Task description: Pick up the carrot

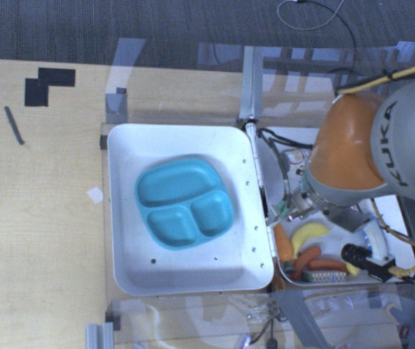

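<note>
The carrot (285,244) is a short orange piece lying along the left wall of the right bin (294,276), near its front corner. My gripper (290,208) hangs below the grey and orange arm, just above and behind the carrot's far end. The arm's bulk hides most of the right bin. Nothing shows as held.
Beside the carrot lie a yellow banana (311,233) and two red sausage-like pieces (317,260). The left bin (127,195) holds a blue divided plate (185,202). A metal post (249,86) stands behind the gap between the bins.
</note>
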### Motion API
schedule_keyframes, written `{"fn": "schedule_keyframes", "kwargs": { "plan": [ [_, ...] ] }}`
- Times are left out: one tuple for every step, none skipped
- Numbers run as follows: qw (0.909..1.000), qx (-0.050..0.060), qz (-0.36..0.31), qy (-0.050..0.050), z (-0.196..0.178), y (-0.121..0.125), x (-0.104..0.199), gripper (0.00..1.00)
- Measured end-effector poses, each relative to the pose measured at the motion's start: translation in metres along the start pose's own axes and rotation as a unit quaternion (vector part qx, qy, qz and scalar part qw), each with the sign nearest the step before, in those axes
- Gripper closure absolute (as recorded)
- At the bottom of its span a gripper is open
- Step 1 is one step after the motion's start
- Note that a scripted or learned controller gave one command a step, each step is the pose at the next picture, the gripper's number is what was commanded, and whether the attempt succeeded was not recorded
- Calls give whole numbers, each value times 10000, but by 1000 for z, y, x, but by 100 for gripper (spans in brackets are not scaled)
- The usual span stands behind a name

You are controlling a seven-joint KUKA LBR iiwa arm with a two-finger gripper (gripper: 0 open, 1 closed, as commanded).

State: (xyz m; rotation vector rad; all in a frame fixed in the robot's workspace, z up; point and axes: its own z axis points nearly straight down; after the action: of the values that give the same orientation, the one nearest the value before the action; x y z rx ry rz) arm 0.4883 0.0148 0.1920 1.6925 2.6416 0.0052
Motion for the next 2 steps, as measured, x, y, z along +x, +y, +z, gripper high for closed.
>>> {"fn": "schedule_keyframes", "kwargs": {
  "plan": [
    [9820,-20,-1889,-21,-13,85,-69,100],
    [9828,-26,-1849,-32,-111,34,-118,100]
  ]
}}
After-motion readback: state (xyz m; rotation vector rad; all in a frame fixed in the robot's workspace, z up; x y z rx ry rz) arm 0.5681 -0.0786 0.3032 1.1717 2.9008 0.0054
